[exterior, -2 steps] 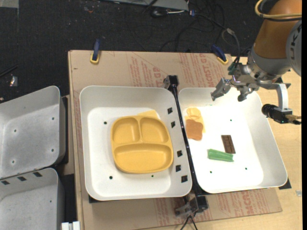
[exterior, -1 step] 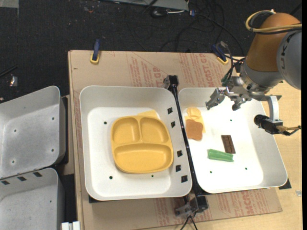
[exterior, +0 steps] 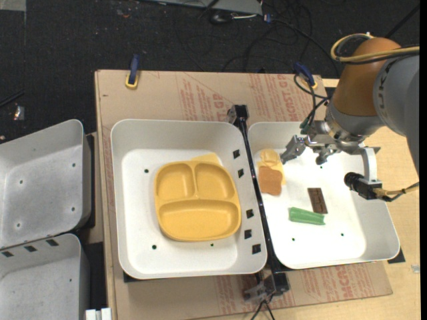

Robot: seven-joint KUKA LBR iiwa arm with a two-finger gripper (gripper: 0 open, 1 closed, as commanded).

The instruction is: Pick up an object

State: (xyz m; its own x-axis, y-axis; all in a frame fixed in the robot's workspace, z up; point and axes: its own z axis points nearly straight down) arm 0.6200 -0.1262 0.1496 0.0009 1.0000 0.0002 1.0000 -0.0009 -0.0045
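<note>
**Fingers above right bin, nothing held**

Arm (exterior: 373, 85) hangs over right bin (exterior: 380, 235). Fingers (exterior: 308, 149) spread wide, empty. Bread (exterior: 269, 177), green piece (exterior: 306, 216), brown bar (exterior: 317, 201) lie below. Risk: bread sits against the bin wall; a finger could strike the rim.

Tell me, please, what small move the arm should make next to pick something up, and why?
Probably lower the gripper toward the brown block just to its left in the right bin: its fingers look open with nothing between them, and that piece lies nearest.
</note>
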